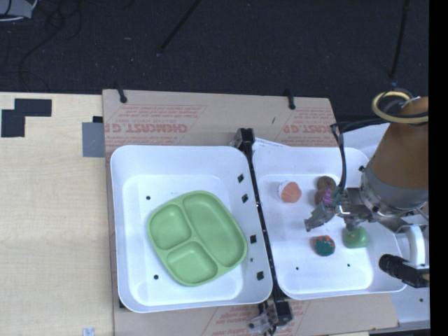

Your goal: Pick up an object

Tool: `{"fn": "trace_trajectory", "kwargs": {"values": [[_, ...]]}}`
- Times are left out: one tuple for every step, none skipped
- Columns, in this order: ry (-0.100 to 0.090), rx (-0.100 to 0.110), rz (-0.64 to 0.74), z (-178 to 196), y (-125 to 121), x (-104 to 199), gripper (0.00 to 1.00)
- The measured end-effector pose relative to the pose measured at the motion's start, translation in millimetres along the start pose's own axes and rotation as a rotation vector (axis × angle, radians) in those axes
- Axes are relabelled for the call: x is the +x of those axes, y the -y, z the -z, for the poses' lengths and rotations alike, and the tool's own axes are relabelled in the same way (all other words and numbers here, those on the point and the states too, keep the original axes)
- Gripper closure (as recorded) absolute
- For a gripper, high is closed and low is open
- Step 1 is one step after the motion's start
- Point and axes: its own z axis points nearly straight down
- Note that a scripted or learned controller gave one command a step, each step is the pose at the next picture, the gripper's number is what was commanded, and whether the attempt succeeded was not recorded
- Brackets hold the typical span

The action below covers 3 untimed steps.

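Observation:
The right bin holds several small objects. A pink-orange lump lies near its left side, and a brown-purple piece sits just right of it. Toward the front are a teal and red ball and a green object. My gripper hangs low over the middle of this bin, between these objects. It is open: one finger points left and the other stands just above the green object. Bare bin floor shows between the fingers.
The left bin holds a green divided plate. A black divider runs between the two bins. The arm's grey body and orange band cover the right bin's far right corner. Cardboard lies under both bins.

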Motion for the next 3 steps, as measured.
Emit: {"fn": "trace_trajectory", "kwargs": {"values": [[0.0,0.0,-0.001,-58,6,-8,0.0],[0.007,-0.022,-0.003,-99,-1,-12,0.0],[0.011,-0.027,-0.01,-89,-3,-14,1.0]]}}
